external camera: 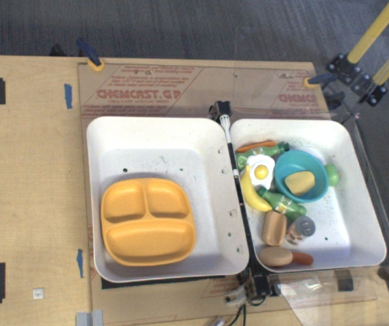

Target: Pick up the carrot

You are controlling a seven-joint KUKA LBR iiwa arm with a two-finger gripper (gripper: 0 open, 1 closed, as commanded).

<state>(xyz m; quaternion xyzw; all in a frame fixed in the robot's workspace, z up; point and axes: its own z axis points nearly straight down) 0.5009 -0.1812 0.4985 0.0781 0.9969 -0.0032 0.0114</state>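
Carrot lies in the right bin beside the toy egg; claw's grip cannot be told.

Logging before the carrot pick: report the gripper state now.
Gripper: state cannot be reported from the camera view. The carrot lies in the right bin, not picked up.

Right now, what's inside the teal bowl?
The teal bowl in the right bin holds one yellowish, potato-like piece. Whatever lies under that piece is covered.
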